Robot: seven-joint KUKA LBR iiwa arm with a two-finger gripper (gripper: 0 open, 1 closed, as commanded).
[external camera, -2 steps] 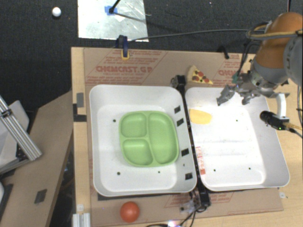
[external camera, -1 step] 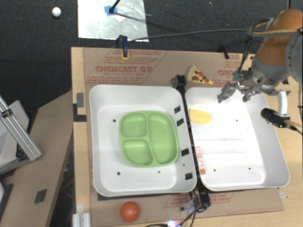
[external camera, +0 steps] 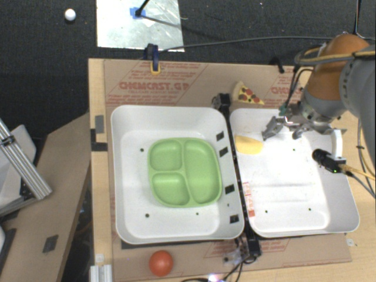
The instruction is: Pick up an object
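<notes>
Right bin [external camera: 305,216] floor mostly bare; yellow piece [external camera: 249,145] near left wall.

At the right edge of the frame, the arm [external camera: 352,81] is a grey rounded shell with an orange band, glossy and dome-like, at upper right. Thin dark cables run across the orange part toward the wrist. Below it sits a metallic silver gripper [external camera: 285,128]. A white bracket with a black fitting hangs at mid right.
</notes>
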